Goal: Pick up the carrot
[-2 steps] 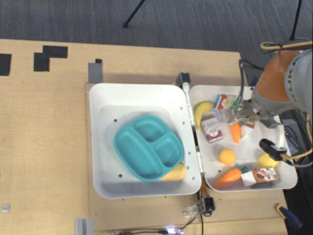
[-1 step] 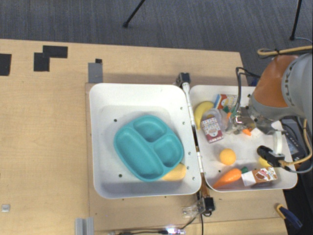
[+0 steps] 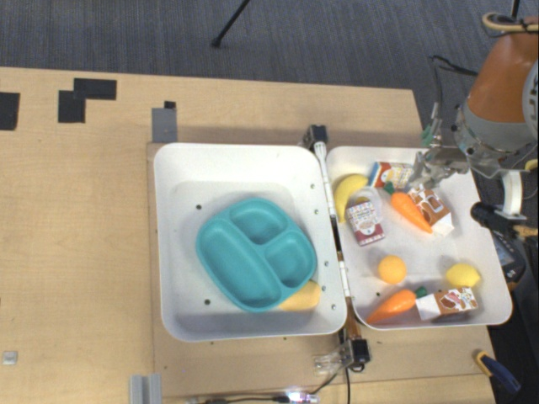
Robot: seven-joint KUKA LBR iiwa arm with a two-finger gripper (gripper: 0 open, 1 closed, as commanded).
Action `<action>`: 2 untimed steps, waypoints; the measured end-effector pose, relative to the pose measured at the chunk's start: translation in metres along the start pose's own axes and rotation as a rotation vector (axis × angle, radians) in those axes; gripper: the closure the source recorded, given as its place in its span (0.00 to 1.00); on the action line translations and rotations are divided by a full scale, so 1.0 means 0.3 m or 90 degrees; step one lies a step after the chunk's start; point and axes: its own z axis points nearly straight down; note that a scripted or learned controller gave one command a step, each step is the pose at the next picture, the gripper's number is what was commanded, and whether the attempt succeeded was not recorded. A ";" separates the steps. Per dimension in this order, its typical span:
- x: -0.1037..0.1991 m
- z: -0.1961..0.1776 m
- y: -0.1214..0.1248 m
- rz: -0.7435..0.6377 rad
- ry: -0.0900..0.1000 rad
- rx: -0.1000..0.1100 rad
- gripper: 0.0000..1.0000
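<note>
— Where's the carrot (image 3: 410, 211)?

— In the right bin (image 3: 484, 234), far side, lying at a slant and touching a small carton (image 3: 432, 209). A second carrot (image 3: 392, 305) lies at the near edge beside another carton (image 3: 457, 300).

— And the gripper (image 3: 428, 168)?

— Just above the far carrot's top end, over the bin. I can't tell how it's set from here.

— The left bin (image 3: 181, 225)?

— A teal plate (image 3: 255, 252), something yellow (image 3: 300, 297) tucked under its near edge.
</note>
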 end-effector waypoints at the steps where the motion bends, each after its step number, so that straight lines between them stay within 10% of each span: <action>1: 0.000 0.002 -0.001 0.000 0.000 0.001 0.00; 2: -0.065 0.389 0.009 0.039 -0.002 -0.009 0.00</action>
